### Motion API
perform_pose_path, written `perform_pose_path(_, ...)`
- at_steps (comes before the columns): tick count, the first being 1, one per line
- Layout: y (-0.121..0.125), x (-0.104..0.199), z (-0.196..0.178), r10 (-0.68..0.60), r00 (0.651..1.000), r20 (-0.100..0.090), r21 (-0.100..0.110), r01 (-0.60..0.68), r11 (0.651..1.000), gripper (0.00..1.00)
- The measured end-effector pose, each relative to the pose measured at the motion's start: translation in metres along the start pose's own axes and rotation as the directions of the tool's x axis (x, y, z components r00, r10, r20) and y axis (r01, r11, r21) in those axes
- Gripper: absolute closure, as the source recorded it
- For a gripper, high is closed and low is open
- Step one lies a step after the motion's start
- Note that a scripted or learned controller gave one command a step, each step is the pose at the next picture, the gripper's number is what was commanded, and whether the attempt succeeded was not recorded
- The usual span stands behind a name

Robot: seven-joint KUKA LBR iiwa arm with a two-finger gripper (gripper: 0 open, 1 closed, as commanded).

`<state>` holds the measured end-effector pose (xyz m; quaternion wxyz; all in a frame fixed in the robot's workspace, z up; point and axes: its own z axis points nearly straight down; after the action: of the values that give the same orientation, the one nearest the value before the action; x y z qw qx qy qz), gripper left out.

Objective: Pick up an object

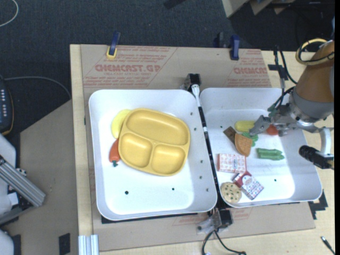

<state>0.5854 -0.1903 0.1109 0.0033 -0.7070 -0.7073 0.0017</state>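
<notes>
Cookie [230, 192] frontmost — hand [264, 125] over crowded right bin [303, 187], grip state unclear.

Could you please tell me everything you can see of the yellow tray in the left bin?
The tray is a yellow, plastic-looking plate with rounded corners and three hollows: one long one at the far side, two smaller at the near side. It lies upright and slightly turned in the left bin, partly covering a yellow item and an orange-red one at its left edge.
</notes>
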Motion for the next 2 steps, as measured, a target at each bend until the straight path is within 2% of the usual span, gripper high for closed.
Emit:
perform_pose_path(1,0.002,0.0,0.025,0.001,1.0,0.002,-0.009,-0.001,1.0,0.0)
perform_pose_path(2,0.004,0.0,0.011,0.001,1.0,0.003,-0.017,-0.001,1.0,1.0)
